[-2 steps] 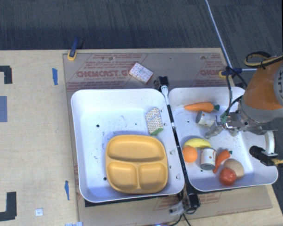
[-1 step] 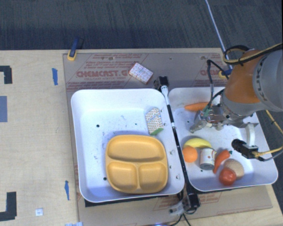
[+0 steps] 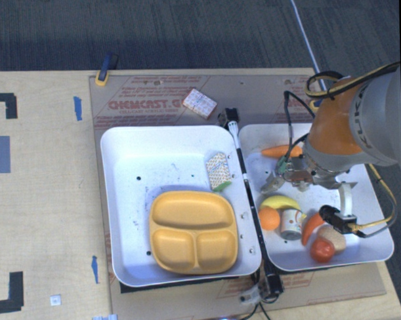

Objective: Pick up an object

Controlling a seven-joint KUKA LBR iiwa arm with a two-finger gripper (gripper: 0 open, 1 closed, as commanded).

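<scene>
The right bin (image 3: pixel 381 248) holds toy food. An orange carrot (image 3: pixel 276 151) lies at its far side. A yellow banana-like piece (image 3: pixel 279 202), an orange ball (image 3: pixel 269 218) and a small tin can (image 3: pixel 291 224) cluster at the left. An orange-red pepper (image 3: pixel 312 227), a beige piece (image 3: pixel 335 236) and a red tomato (image 3: pixel 322 251) lie near the front. My gripper (image 3: pixel 284 175) hangs low over this bin, just above the yellow piece and in front of the carrot. Nothing is visibly held in it.
The left bin (image 3: pixel 121 159) holds a yellow divided plate (image 3: pixel 193 230) and a patterned packet (image 3: pixel 218 170) by its right wall. A small printed box (image 3: pixel 199 103) lies on the cardboard behind the bins. The arm body (image 3: pixel 357 127) covers the right bin's far right part.
</scene>
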